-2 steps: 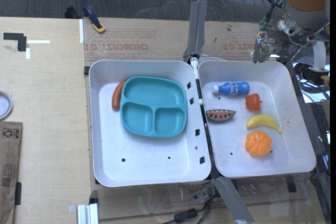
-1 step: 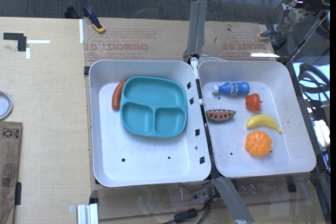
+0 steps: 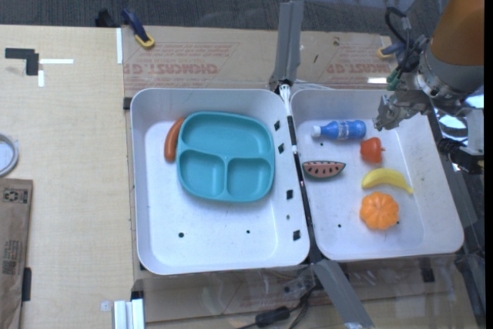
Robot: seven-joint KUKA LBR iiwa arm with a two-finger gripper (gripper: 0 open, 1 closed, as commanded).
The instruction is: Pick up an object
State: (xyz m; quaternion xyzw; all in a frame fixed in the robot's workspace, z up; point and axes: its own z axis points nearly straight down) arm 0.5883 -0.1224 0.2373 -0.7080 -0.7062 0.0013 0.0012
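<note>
The right bin point(image 3: 431, 243) holds a blue bottle point(image 3: 341, 130) lying on its side, a small red tomato point(image 3: 372, 150), a watermelon slice point(image 3: 323, 169), a yellow banana point(image 3: 387, 179) and an orange pumpkin-like fruit point(image 3: 379, 211). My gripper point(image 3: 385, 118) hangs over the far part of the right bin, just right of the bottle and above the tomato. Nothing shows between its fingers. In the left bin point(image 3: 154, 235) a teal divided plate point(image 3: 226, 156) lies next to an orange sausage point(image 3: 171, 139) at its left edge.
A metal divider post point(image 3: 289, 42) stands at the back between the bins. Cardboard point(image 3: 208, 58) lies behind the bins with a blue-and-yellow clamp point(image 3: 137, 28) on it. The wooden bench point(image 3: 62, 166) extends to the left.
</note>
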